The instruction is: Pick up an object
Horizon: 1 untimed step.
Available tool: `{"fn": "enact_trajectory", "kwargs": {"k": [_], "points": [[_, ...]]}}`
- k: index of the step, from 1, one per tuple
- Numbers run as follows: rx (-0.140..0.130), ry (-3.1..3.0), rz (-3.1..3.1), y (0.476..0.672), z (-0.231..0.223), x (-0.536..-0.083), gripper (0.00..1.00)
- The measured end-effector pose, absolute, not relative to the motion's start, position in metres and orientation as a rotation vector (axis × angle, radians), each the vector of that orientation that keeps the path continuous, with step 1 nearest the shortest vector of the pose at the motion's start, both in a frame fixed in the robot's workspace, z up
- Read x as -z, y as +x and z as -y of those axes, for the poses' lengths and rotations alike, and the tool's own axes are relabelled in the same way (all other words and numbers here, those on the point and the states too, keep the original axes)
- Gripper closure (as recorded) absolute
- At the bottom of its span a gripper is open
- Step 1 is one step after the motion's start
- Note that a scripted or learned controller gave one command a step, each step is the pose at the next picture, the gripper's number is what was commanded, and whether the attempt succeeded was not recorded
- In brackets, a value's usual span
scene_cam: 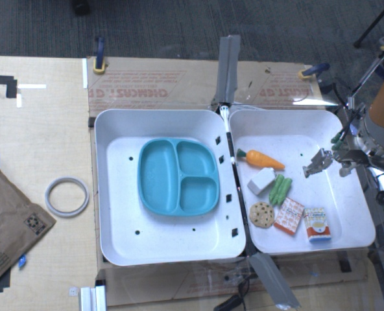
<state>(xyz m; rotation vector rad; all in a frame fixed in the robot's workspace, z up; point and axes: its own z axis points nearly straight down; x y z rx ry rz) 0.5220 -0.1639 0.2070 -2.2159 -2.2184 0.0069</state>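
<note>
Two shallow white bins are sitting side by side on a bench, seen from above at a slant. The left bin [114, 193] is holding a turquoise divided plate [179, 175] with three compartments, lying flat near its middle.

The right bin [354, 238] is holding all the small objects, and the orange toy carrot [261, 159] is serving here as the landmark. The carrot is lying near the bin's left wall, its green top pointing toward the divider. Just below the carrot, a small white-grey block [261, 181] is resting, with a green bean pod [281, 189] touching its right side. Further below the carrot, a round chocolate-chip cookie [262, 214] is lying, then a red and white packet [288, 216] beside it, and a small white and orange carton [316, 224] beyond that.

The gripper [315, 164] is hanging over the right bin, to the right of the carrot and well apart from it. Nothing is sitting between its fingers, and whether the claw is wide or narrow cannot be told from this angle.

On the bench far left of the carrot, a tape ring [67, 195] is lying beside a brown cardboard box [7, 222].
</note>
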Motion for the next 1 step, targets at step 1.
{"fn": "enact_trajectory", "kwargs": {"k": [1], "points": [[-0.004, -2.14, 2.296, 0.5417, 0.1267, -0.0888, 0.0]]}}
